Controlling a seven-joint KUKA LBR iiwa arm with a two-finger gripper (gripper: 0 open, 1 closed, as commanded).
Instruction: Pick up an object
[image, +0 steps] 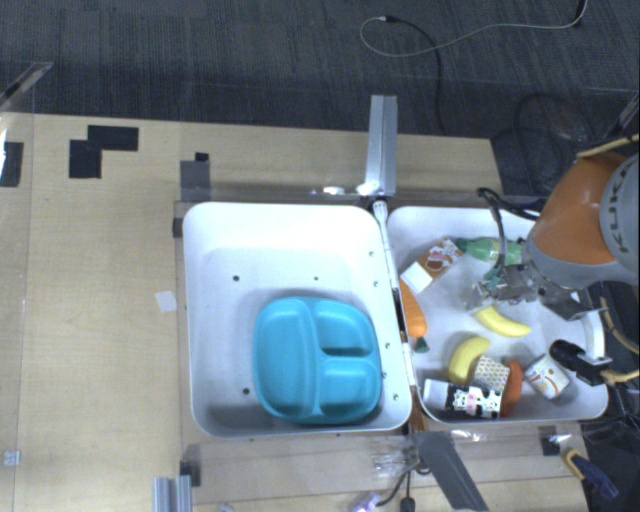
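Though I can see the end effector (503, 284) low in the right bin (440, 222), just above the banana (502, 322) and beside the green bottle (487, 249), I cannot tell its state or whether it touches anything. Items crowd that bin: a carrot (413, 312) along the dividing wall, a lemon (466, 356) nearby. The left bin (220, 300) bears a blue tray (317, 358), with open floor around it.
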